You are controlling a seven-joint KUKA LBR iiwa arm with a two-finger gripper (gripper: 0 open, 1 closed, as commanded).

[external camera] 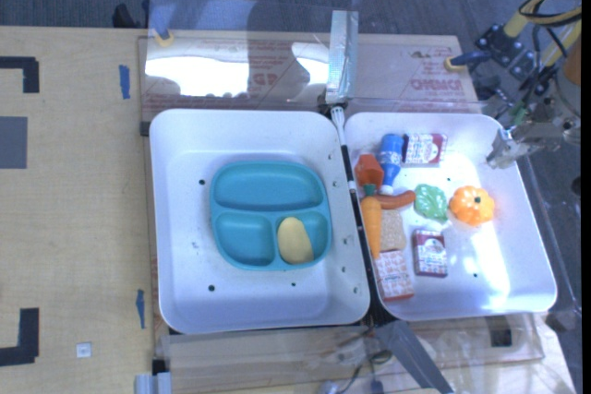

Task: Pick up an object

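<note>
Toys crowd the right bin (526,226): an orange pumpkin (471,206) sits near its middle, a green leafy piece (429,201) touching its left side, a carrot (371,224) further left by the bin wall. My tool (506,150) hangs above the pumpkin, at the bin's far right rim; I cannot tell its opening. Left of the pumpkin's bin, a teal tray (268,189) holds a yellow piece (295,240).

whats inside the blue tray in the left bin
A yellow potato-like item lies in the lower right compartment of the blue divided tray. The other compartments show bare. Whatever is under the item is covered.
</note>
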